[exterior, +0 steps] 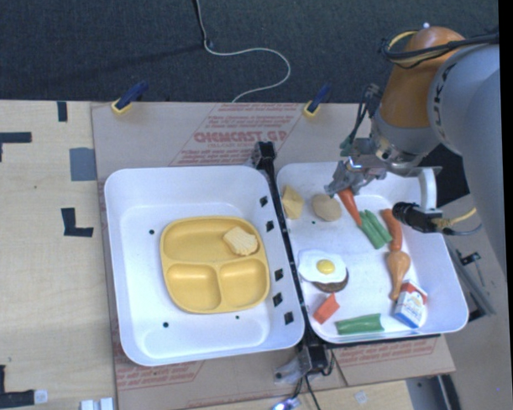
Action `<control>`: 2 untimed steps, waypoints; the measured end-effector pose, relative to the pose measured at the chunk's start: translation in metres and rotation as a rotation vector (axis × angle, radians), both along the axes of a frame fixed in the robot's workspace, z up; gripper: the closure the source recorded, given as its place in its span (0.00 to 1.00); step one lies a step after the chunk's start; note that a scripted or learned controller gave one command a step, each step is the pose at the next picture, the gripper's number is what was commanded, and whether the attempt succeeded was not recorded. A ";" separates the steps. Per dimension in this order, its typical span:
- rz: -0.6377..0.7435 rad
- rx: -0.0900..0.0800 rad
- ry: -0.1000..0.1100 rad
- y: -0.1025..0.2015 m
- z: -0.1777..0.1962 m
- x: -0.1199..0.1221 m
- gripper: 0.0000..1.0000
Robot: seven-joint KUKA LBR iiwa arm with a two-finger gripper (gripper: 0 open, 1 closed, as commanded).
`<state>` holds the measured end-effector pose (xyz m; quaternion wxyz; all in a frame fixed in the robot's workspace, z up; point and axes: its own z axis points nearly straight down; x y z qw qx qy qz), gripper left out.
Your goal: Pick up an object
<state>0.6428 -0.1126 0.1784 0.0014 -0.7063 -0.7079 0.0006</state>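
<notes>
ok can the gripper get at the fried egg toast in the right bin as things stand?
Probably yes. The fried egg toast lies face up in the right bin with nothing on top of it. The gripper sits at the bin's far end by the carrot; the orange wedge lies close beside the toast.

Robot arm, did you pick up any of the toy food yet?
Already done: one bread piece lies in the yellow divided plate in the left bin. In hand: nothing visibly held; the gripper hangs just over the top end of a carrot in the right bin, beside a potato. Left: grasping and lifting; the fried egg and drumstick lie untouched.
</notes>
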 end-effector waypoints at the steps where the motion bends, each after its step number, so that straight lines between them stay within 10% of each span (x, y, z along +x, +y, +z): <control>1: 0.000 -0.001 -0.001 0.001 0.046 0.001 1.00; 2: 0.000 0.000 0.006 0.027 0.050 -0.051 1.00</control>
